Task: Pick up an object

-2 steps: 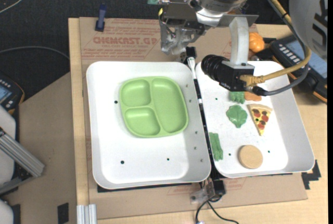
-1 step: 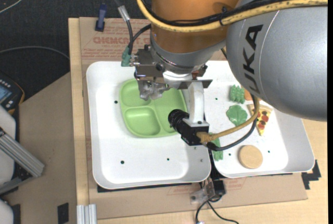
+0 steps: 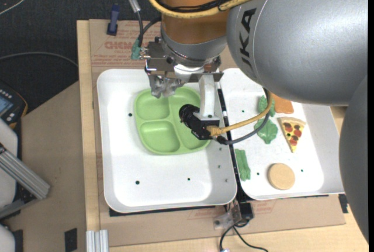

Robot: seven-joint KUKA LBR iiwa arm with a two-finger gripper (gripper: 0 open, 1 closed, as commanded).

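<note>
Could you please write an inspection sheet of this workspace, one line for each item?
Surface: two white bins side by side on a brown board.
Job's things: green divided tray in left bin; pizza slice toy, round tan disc, green pieces in right bin.
Clutter: nothing seen.
Grippers: pincer over the tray's far edge; state unclear.
Cables: yellow and black cables on the arm.
Surroundings: dark floor, loose wire.

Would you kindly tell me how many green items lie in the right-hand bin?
2 visible: a green piece beside the pizza slice, and a green strip along the bin's left wall. The arm may hide others.
</note>
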